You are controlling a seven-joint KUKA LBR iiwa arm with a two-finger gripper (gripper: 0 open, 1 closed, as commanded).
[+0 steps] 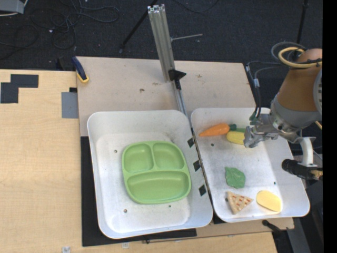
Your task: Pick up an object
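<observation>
Camera view from above shows one table point(126, 80) carrying two shallow white bins side by side.

Nearest the viewer, in the right bin point(287, 207), lie one pizza slice point(238, 201) and one pale yellow oval piece point(269, 200), near each other but apart. A little farther in sits one green leafy lump point(235, 177). Farther still, near the bin's back wall, one orange carrot point(214, 130) lies beside one yellow corn piece point(236, 137).

The left bin point(102, 141) holds one light green divided tray point(156, 172) with three compartments, lying flat near the bin's middle.

One grey arm with an orange upper section reaches in from the right. Its hand point(251, 139) is low over the right bin, just at the right end of the corn piece. Whether it touches the corn, and how far its fingers are spread, I cannot tell.

Beyond the bins, one metal post point(164, 44) rises from the table.
</observation>
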